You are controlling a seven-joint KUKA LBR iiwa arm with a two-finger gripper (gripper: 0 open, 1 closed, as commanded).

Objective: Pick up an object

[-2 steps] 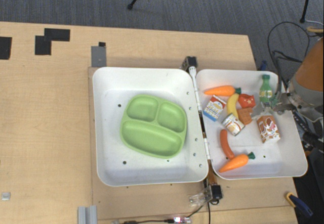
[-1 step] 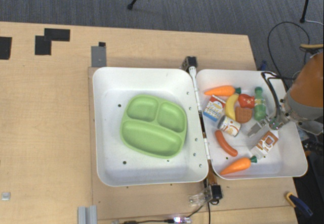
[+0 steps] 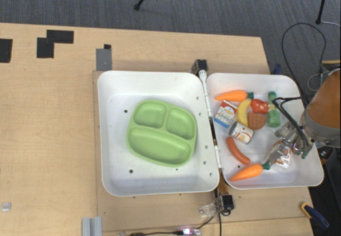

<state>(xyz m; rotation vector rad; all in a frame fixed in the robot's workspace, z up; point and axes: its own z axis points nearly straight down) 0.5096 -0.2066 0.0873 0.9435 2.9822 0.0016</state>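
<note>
My fingers (image 3: 281, 149), state unclear, sit at the right bin's (image 3: 314, 179) four o'clock; crowded carrot (image 3: 246, 172) risks a miss.

Colour rundown for you: both bins are white, the left bin (image 3: 112, 139) and the right bin (image 3: 309, 176). You've got a lime green divided plate (image 3: 161, 132) in the left one. The right one has two orange carrots (image 3: 231, 95) (image 3: 248, 172), a yellow banana (image 3: 243, 111), a red sausage (image 3: 237, 151), and a green piece (image 3: 273, 118). Your bench (image 3: 48, 139) is pale tan wood with black patches.
</note>
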